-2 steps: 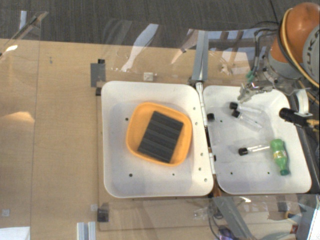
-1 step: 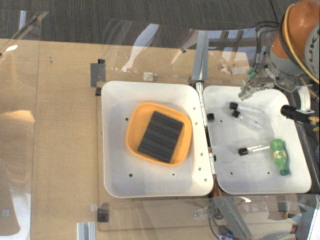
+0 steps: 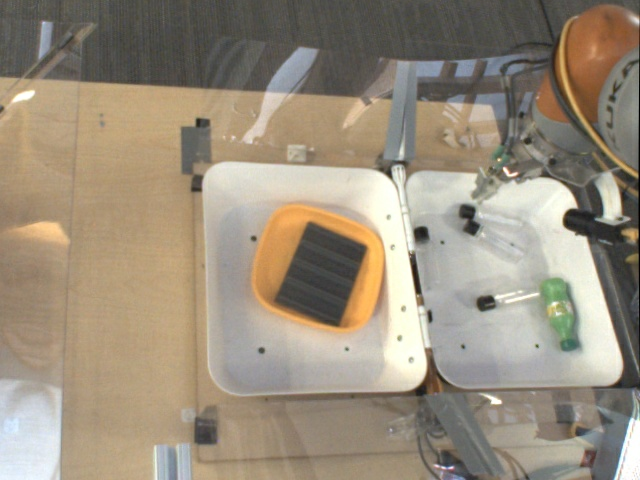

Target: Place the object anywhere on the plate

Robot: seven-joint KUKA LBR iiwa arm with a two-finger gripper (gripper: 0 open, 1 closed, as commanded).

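A wooden surface (image 3: 100, 268) is backed by dark carpet (image 3: 250, 8). In the left bin (image 3: 230, 358), a black ridged block (image 3: 321, 273) is seen lying on the orange plate (image 3: 268, 268). In the right bin (image 3: 600, 368), a green bottle (image 3: 560, 311) is seen. The gripper's (image 3: 497, 176) fingers cannot be told.

the arm (image 3: 600, 68) is cut off by the right edge.

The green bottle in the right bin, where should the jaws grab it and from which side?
Probably across the middle of the green bottle's body, coming straight down from above. It lies flat on the right bin, its long axis running roughly up and down the view with the narrower cap end nearest the bottom, so the jaws should close left-to-right across the wider body. A clear tube lies close on its left.
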